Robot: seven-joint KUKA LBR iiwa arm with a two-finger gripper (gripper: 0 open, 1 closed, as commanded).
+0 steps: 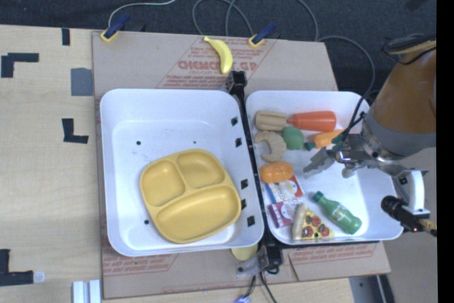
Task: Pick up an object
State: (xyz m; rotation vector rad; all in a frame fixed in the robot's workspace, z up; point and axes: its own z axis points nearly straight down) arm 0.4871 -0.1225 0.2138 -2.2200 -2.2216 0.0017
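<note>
The right bin point(372, 191) holds several toy foods: a tan bread roll point(269, 120), a red-orange carrot point(312, 120), a green pepper point(293, 137), a small orange piece point(325, 140), a beige ring point(272, 147), an orange fruit point(277, 172), printed packets point(282, 194), a pizza slice point(312, 223) and a green bottle point(338, 213). My gripper point(328, 164) hangs low over the middle of this bin, just below the small orange piece and above the bottle. Its fingers stand open with nothing between them.
A yellow compartment plate point(190, 194) lies in the left bin point(117, 152). A toy banana point(220, 53) rests on the cardboard behind the bins, near cables and clamps. The bins' shared black-hinged wall point(245, 152) runs left of the foods.
</note>
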